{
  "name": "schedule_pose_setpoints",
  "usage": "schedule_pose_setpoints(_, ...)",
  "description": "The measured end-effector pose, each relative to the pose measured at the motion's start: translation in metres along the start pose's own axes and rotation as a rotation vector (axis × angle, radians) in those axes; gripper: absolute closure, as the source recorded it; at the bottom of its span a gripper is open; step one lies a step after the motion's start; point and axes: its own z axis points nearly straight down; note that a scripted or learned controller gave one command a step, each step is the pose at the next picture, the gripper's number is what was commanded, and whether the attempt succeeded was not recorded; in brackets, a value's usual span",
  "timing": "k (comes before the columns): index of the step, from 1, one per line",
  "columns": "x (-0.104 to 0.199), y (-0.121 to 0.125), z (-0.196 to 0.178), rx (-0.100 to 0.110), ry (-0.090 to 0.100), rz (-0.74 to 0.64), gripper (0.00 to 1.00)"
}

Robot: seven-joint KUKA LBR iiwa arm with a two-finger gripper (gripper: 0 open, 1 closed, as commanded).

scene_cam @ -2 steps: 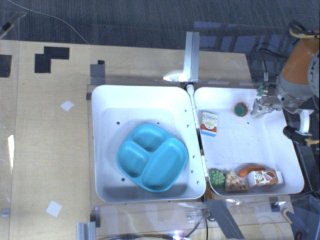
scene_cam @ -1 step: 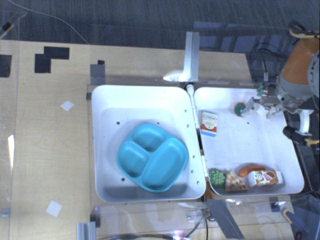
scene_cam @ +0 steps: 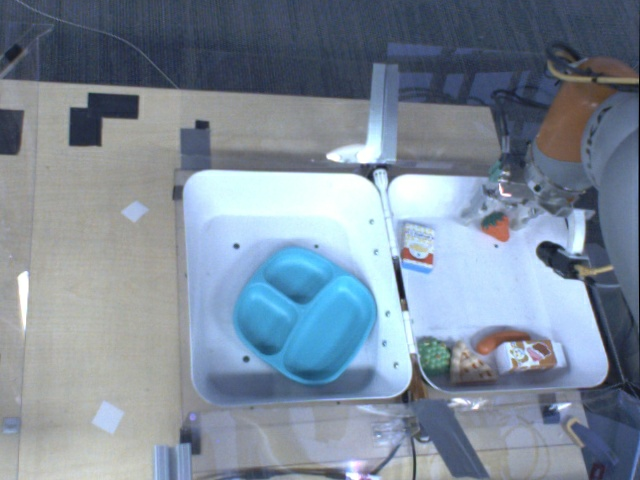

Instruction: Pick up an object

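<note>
A small orange object [scene_cam: 497, 228] sits at the tip of the pincer [scene_cam: 496, 211] in the right bin's [scene_cam: 500, 288] far corner; whether it is pinched or merely touched is too blurred to tell. The arm [scene_cam: 585, 133] is cut off at the right.

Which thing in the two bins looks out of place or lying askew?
Nothing is spilled or broken. The blue divided plate sits turned at an angle in the left bin, and the small carton lies apart from the items crowded at the right bin's near edge.
</note>
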Motion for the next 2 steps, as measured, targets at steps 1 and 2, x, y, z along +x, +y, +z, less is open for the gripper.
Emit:
schedule_pose_setpoints(1, 0.001, 0.003, -0.011, -0.005, -0.003, -0.009, 1.0)
schedule_pose_setpoints(2, 0.076, -0.022, -0.153, 0.002, 0.0, 0.221, 1.0)
